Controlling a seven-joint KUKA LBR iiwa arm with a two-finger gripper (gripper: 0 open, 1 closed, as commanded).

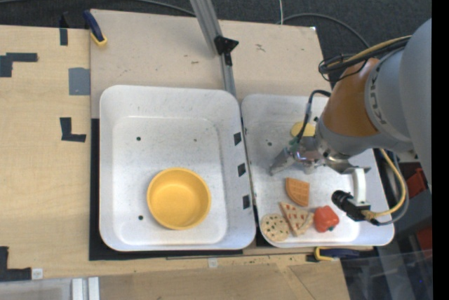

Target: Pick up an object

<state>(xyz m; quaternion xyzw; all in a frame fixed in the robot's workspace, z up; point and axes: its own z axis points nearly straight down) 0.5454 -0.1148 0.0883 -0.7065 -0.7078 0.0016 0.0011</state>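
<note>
The end effector (pixel 298 155), whether spread or pinching I cannot tell, hangs low in the right bin (pixel 263 116), so the approach seems in hand; next it must settle on the orange wedge (pixel 297 191) toward that bin's near edge.
</note>
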